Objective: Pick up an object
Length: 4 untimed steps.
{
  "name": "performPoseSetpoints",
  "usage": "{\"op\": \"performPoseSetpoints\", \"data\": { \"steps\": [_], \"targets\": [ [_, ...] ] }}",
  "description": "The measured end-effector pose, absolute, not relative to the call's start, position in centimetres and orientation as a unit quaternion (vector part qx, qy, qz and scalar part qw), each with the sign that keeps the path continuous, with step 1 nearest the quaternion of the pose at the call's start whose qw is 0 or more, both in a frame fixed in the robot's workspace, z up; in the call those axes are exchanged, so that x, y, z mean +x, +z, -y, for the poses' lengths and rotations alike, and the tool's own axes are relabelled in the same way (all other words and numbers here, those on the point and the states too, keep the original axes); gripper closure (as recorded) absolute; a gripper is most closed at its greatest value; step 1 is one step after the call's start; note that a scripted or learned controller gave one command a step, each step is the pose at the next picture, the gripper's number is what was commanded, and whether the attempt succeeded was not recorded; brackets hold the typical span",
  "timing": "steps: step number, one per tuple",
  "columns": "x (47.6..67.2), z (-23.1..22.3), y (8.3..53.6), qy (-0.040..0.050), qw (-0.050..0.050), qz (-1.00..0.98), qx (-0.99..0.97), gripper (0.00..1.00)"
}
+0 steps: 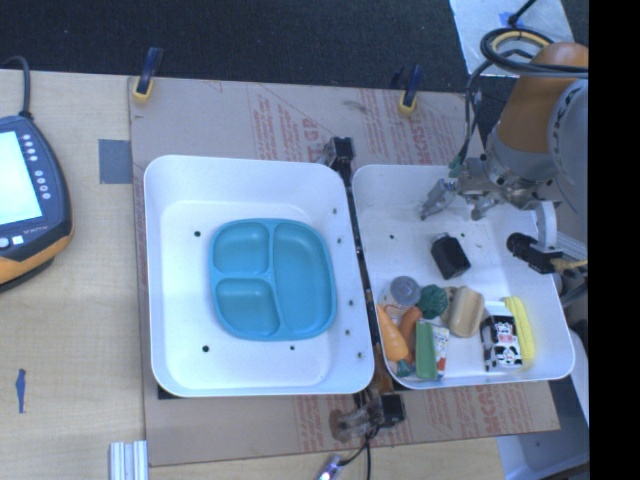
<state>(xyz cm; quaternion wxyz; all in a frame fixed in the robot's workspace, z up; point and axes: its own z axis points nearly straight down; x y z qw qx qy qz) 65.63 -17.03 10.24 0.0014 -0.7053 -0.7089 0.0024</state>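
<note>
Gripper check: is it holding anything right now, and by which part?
Nothing is held. The gripper hangs open above bare floor of the right bin, apart from the black block.

You have a light wooden bench [80, 348] with a brown cardboard sheet [250, 128] laid over its middle. Two shallow white bins sit on that sheet, touching: the left bin [170, 268] toward 9 o'clock, the right bin [390, 193] toward 3 o'clock. Two clamps, one [146, 74] at 11 o'clock, one [409, 88] at 1 o'clock, grip the sheet's far edge. A handheld control pendant [25, 198] rests on bare wood at 9 o'clock
</note>
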Motion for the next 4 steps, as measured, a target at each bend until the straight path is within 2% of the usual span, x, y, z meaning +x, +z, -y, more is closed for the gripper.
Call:
{"op": "performPoseSetpoints", "data": {
  "steps": [1, 2, 3, 4],
  "targets": [
    [61.2, 15.1, 9.1, 0.0021, 0.001, 0.708, -0.706, 0.00],
    [59.8, 19.4, 9.2, 0.0018, 0.002, 0.708, -0.706, 0.00],
    [59.8, 19.5, 10.2, 0.0027, 0.003, 0.708, -0.706, 1.00],
    [60.5, 14.1, 12.4, 0.0017, 0.001, 0.709, -0.705, 1.00]
  ]
}}
